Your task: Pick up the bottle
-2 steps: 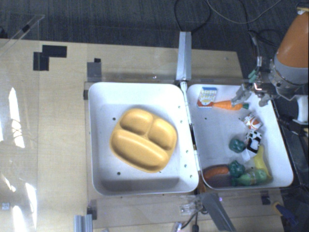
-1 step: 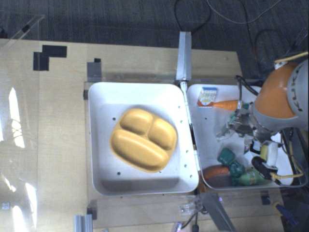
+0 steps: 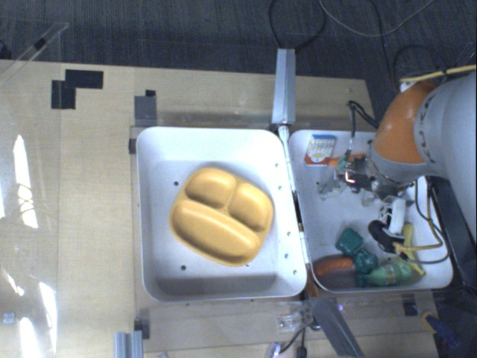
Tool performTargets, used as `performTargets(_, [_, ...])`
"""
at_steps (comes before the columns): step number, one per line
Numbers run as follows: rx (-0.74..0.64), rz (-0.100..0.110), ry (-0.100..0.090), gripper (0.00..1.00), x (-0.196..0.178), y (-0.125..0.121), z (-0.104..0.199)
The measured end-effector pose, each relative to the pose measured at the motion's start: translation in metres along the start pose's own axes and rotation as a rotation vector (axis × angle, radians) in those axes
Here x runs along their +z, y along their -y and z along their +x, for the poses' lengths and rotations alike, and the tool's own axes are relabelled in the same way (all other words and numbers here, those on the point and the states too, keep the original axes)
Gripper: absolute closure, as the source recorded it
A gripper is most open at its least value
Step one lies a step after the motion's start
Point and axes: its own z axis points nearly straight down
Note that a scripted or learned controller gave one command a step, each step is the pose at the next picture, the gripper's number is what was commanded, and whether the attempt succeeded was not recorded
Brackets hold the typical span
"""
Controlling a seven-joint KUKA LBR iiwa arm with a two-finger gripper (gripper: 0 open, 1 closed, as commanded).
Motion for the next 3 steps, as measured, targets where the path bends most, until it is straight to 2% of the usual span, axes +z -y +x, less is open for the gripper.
performTargets(1, [0.016,0.000,-0.002,0.00,-0.002,0.072,0.009])
performTargets(2, [0.239,-0.003,-0.002,0.00,-0.002,0.087,-0.049])
performTargets(3, [0.235,-0.013,-0.005,1.00,-0.014,0.084,-0.047])
